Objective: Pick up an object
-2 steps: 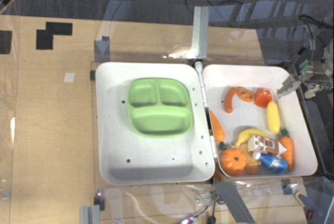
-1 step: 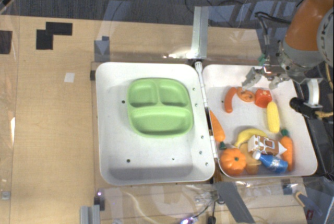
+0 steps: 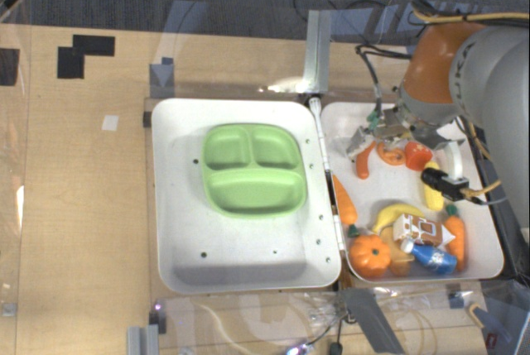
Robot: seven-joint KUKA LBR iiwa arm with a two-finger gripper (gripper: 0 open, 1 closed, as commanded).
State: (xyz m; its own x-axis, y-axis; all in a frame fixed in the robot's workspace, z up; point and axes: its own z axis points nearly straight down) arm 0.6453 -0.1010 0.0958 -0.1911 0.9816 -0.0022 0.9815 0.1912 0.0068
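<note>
Toy food crowds the right bin (image 3: 331, 117); the arm hides part of it at two o'clock. I cannot tell the gripper's (image 3: 383, 128) opening or load, low over an orange piece (image 3: 363, 165). Left bin (image 3: 166, 204) holds a green divided plate (image 3: 252, 170).

matt green plastic tray (image 3: 252, 170), wooden bench (image 3: 74, 204)
</note>
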